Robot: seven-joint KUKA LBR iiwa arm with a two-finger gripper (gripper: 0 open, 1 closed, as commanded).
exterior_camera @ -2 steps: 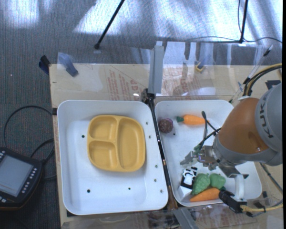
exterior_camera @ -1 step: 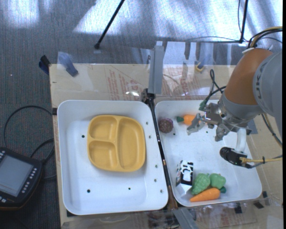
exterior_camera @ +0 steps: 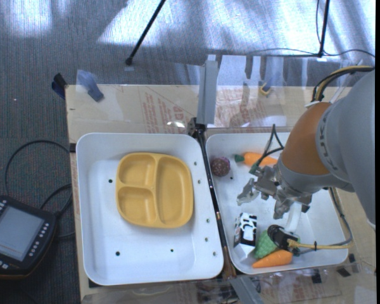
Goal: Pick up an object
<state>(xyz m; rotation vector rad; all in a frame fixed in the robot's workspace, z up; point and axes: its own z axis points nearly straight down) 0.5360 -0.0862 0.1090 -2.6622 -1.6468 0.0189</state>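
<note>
Grey pincer (exterior_camera: 270, 196) hangs spread over the right bin (exterior_camera: 337, 223) with nothing between its fingers, so you have no pick yet. Nearest, just below it, lie the cow (exterior_camera: 245, 228) and carrot (exterior_camera: 272, 259); left bin (exterior_camera: 92, 189) holds a tray (exterior_camera: 156, 189).

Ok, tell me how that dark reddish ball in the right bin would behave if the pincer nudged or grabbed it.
The reddish ball looks round, so a nudge would probably send it rolling toward the bin wall beside it. Its surface seems bumpy rather than glossy, so it may grip fairly well. It sits close to that wall, which could crowd the pincer on one side.
</note>
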